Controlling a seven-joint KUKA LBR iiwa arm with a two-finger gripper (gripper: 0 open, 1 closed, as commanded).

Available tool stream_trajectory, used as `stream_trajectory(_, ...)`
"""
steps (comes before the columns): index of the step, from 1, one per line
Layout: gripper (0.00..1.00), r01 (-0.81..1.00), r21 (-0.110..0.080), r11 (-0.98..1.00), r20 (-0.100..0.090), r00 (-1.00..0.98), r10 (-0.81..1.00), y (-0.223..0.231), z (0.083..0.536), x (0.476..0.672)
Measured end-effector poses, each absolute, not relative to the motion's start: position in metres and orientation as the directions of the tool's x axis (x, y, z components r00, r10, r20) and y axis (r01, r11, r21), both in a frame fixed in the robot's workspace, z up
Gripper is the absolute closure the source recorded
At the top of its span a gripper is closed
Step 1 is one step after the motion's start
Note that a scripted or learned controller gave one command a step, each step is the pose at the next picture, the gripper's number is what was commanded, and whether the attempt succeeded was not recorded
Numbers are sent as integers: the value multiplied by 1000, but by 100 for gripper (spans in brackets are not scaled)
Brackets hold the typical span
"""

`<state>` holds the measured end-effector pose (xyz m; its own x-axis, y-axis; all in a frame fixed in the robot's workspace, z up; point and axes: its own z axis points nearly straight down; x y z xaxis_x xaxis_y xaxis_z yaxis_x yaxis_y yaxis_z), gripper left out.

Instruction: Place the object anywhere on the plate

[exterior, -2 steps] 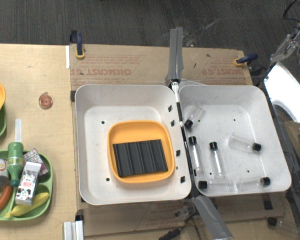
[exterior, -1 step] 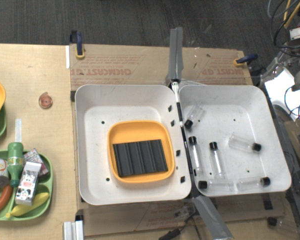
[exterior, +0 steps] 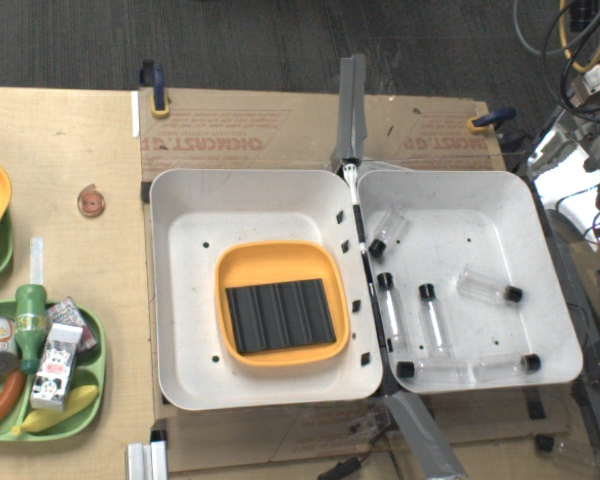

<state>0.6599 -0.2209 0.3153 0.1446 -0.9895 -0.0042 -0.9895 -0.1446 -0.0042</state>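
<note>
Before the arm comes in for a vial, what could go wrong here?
The clear vials lie scattered in the right bin, some tight against its walls and corners, so a claw may struggle to close around them. Being round, they could roll off the ridged dark insert on the orange plate.

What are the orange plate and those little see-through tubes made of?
The orange plate looks like smooth plastic: even colour, soft sheen, rounded moulded rim. The tubes seem to be clear plastic or glass with black caps; you can see the white bin through them, so I can't tell which.
</note>
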Motion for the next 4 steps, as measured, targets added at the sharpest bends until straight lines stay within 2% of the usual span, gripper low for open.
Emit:
stream_trajectory(1,0,-887,-5,-462,-4,462,-887,-217,338,660)
stream_trajectory(2,0,-676,-4,-737,-1,737,-676,-211,356,660)
stream_trajectory(3,0,-461,-5,-887,-1,887,-461,-211,440,660)
stream_trajectory(4,0,-242,-6,-970,-2,970,-242,-216,398,598)
